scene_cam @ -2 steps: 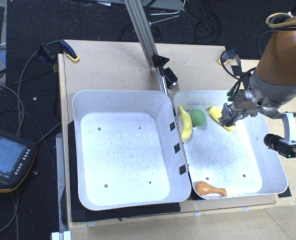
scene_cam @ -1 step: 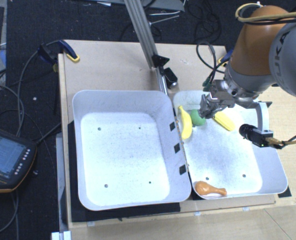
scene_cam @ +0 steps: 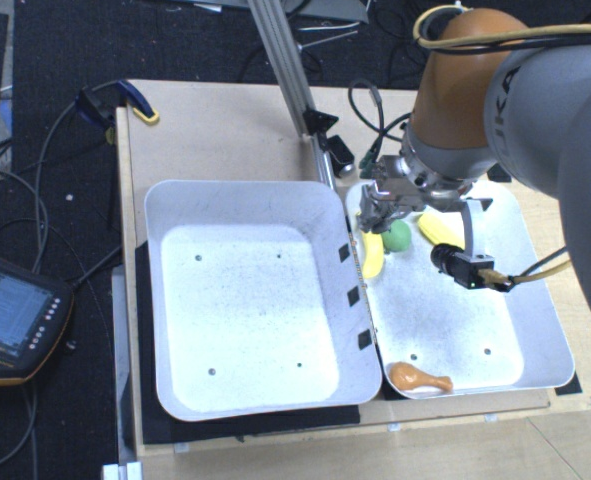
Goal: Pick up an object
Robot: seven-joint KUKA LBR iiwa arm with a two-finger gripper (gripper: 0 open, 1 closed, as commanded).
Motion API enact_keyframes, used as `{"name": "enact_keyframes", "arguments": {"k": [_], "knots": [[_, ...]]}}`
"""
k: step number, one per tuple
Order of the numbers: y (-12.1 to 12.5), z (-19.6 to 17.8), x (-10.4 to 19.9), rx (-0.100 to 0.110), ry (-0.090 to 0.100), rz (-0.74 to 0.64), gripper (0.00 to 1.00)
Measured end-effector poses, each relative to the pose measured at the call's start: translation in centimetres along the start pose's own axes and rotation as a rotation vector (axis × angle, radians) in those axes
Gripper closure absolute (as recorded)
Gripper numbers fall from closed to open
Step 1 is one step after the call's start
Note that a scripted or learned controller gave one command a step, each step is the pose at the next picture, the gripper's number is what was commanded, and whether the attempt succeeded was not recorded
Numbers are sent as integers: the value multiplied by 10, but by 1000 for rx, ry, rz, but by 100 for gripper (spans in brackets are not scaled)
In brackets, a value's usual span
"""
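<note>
My gripper hangs low over the far left corner of the right bin. Just below it lies a yellow banana-shaped object against the bin's left wall. A green rounded object sits right beside the gripper, and another yellow object lies to its right, partly under the wrist. An orange pear-shaped object rests at the bin's near edge. I see nothing lifted off the bin floor.
The left bin stands beside the right one, with black clips along the shared wall. A slanted metal rail rises behind the bins. A black cable plug dangles from the wrist over the right bin.
</note>
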State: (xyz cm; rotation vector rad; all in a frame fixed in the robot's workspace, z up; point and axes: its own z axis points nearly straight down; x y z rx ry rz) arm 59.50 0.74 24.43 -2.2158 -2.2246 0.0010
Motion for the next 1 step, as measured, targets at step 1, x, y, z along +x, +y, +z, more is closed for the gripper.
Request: {"name": "enact_keyframes", "arguments": {"k": [1], "knots": [[17,-4,55,-2,0,-1,100]]}}
